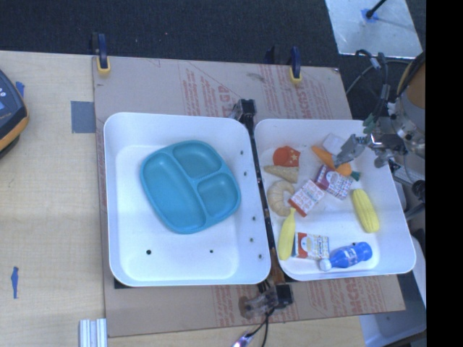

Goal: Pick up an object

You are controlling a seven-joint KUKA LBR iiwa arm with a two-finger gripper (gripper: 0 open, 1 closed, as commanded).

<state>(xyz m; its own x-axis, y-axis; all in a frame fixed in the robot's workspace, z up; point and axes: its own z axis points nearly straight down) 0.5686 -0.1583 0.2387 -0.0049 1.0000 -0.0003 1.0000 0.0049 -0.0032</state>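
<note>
The claw (347,150) hangs over the right bin (401,266) at about one o'clock within it, the arm (405,132) entering from three o'clock. Whether it is spread or pressed together I cannot tell; nothing is visibly pinched.

The pickable things all lie in the right bin. A carrot (329,157) sits just below the claw, touching or nearly touching a red packet (334,183). Beside that is a second packet (307,196). A tomato (287,156) lies at eleven o'clock, a shrimp (278,196) at nine, a banana (287,237) at seven, a corn cob (365,210) at four, and a blue bottle (351,254) at five beside a third packet (312,246). The left bin (116,194) holds a blue plate (190,185).

The likely trouble is crowding: the carrot and packets overlap, so closing there may catch two things or push one aside. The flat packets offer little to grip and could slip. The carrot lies near the bin's far wall, which a descending finger might strike.
</note>
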